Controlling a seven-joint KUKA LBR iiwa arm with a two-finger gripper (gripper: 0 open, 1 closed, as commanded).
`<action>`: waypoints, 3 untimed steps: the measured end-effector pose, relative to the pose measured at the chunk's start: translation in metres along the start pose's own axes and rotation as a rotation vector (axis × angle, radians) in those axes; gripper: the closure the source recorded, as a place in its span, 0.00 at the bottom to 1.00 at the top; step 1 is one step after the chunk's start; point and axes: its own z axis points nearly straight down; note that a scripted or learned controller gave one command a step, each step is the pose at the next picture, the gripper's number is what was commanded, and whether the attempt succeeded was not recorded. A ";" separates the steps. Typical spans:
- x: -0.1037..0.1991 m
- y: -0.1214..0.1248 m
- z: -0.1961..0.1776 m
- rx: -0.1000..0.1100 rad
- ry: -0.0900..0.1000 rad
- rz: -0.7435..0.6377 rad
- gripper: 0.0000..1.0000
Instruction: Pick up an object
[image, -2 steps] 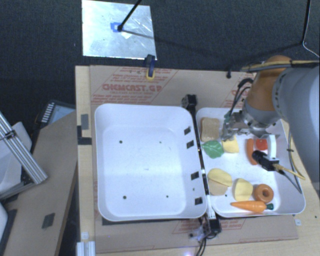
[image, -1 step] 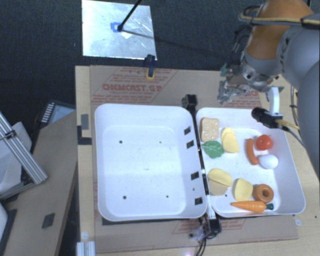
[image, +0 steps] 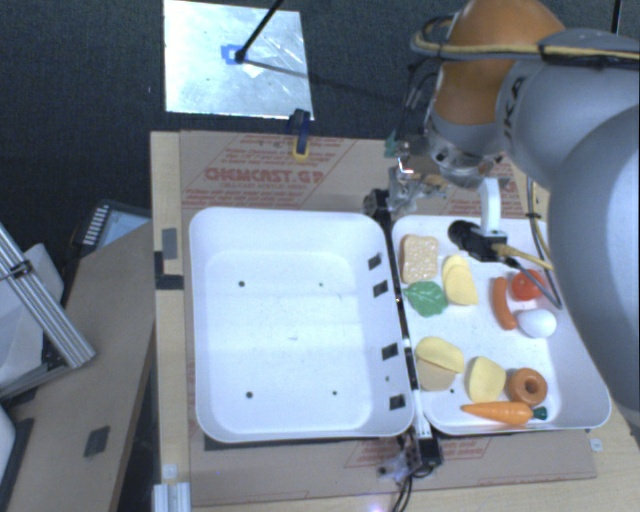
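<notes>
The claw (image: 403, 190) is being held over the right bin's (image: 578, 372) far corner, its state being untellable; the cracker (image: 420, 258) is being left lying near it, inside the bin; the cardboard's (image: 340, 158) red print is being blurred beyond reading.

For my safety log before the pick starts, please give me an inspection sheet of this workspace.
surface: brown printed board bearing a left white plastic bin and a right white plastic bin.
job's things: in the right bin, tan square cracker, green leafy piece, orange carrot, brown ring doughnut, white egg, yellow wedges.
clutter: nothing seen.
grippers: gripper near the far rim where the bins meet; grip state unclear.
cables: dark cable looped beside the arm's orange band.
surroundings: shiny silver sheet behind the bench; blue-yellow clamp; aluminium rail at left.
</notes>
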 end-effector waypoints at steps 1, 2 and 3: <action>0.101 0.000 0.108 0.003 0.000 0.000 1.00; 0.081 -0.032 0.123 0.005 -0.002 0.009 1.00; 0.122 0.002 0.078 -0.003 0.000 0.004 1.00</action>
